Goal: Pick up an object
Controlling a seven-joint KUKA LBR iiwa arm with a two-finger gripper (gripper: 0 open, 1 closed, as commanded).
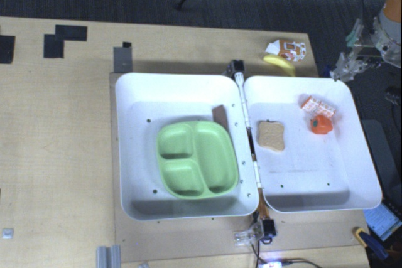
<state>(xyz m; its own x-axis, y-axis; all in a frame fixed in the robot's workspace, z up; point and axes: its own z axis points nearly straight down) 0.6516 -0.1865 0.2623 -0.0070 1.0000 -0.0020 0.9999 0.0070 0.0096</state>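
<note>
Two white bins sit side by side on the bench; the left bin (pixel 129 135) holds one green divided plate (pixel 196 159), three compartments in it, lying flat toward the middle, and one small brown piece (pixel 219 114) just beyond the plate's far edge, near the wall shared with the other bin. The right bin (pixel 358 166) holds three things, counted: one tan slice of bread (pixel 271 135) near its left wall; one small orange object (pixel 321 125) toward the far right; and one red-and-white packet (pixel 317 106) touching or just beside that orange object on its far side. The bread lies well apart from those two. Outside the bins, on the bench past the far rim of the right bin, lie one yellow banana-like piece (pixel 278 62) and one small orange-and-white carton (pixel 289 49), close together. The gripper (pixel 347 67) hangs at the right, beyond the far right corner of the right bin, above the bench edge rather than over any object; nothing shows between its fingers, and how far apart they stand I cannot tell from here.
</note>
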